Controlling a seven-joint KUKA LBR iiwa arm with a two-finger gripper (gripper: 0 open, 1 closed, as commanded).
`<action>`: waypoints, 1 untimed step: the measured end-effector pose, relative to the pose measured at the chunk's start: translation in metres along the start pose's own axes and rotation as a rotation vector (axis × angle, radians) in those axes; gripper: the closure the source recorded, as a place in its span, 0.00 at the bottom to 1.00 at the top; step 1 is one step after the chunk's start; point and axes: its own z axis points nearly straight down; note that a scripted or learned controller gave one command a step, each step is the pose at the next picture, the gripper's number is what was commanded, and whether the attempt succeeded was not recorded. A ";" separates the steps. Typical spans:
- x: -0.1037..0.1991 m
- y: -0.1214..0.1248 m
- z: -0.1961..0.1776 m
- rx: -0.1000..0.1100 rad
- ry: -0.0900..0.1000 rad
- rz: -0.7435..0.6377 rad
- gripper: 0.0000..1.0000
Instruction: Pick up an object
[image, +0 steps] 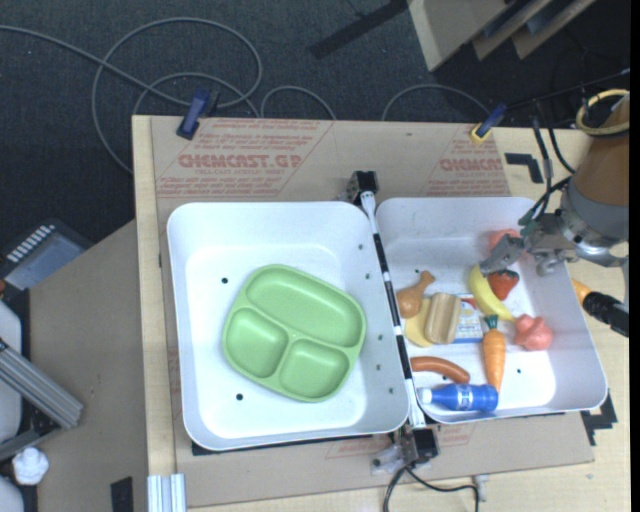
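The gripper (512, 255) hangs low at the right bin's (575, 385) 1 o'clock corner, its opening impossible to judge. Just beneath lies a banana (484, 293), likely light, rigid, slick plastic, best pinched across its narrow middle.

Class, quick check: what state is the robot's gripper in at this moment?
Gripper: low in the right bin by the banana; open or closed cannot be told, and no held object is visible.

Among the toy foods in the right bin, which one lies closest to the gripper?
The banana: its upper end sits just under the gripper, while the carrot and blue bottle lie farther down.
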 end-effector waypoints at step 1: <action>0.022 -0.016 0.068 -0.010 -0.002 -0.001 0.00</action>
